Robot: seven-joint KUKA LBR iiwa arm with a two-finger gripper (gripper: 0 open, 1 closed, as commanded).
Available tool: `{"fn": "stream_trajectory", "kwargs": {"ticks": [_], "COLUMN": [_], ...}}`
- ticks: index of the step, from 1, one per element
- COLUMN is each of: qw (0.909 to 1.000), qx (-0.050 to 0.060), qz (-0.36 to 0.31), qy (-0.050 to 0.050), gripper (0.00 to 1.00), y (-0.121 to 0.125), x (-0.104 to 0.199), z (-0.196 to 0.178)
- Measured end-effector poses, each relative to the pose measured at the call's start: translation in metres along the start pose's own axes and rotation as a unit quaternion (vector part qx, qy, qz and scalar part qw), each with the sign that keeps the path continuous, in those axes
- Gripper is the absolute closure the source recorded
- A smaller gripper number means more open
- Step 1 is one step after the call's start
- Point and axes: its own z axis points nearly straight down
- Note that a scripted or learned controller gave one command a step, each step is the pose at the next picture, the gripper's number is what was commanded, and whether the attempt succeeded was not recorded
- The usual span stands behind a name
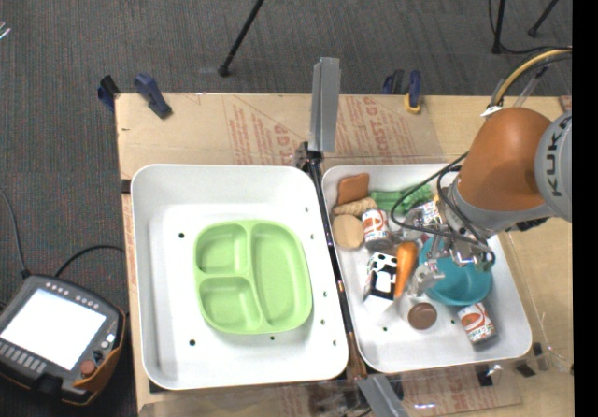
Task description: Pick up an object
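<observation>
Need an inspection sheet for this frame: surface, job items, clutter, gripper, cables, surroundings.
Surface: cardboard-topped bench bearing two white bins, left bin and right bin.
Job's things: right bin holds a carrot, teal bowl, black-and-white carton, two red-labelled cans, a brown disc, tan and brown food pieces and something green.
Clutter: green divided plate in left bin.
Gripper: gripper low over the bowl and carrot; finger state hidden by the arm.
Cables: black cables loop off the wrist; one runs to the pendant.
Surroundings: clamps on bench edge, teach pendant on floor, tripod legs.
</observation>
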Motion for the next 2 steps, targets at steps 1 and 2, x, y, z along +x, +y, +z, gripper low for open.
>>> {"fn": "stream_trajectory", "kwargs": {"ticks": [1,2], "qw": [1.0000,0.9997], "qx": [-0.001,0.000], "qz": [-0.003,-0.026], "qy": [-0.001,-0.003], "gripper": [1.00,1.00], "y": [0.003,0.092], "x": [-0.002,0.031], "z": [-0.010,-0.103]}}
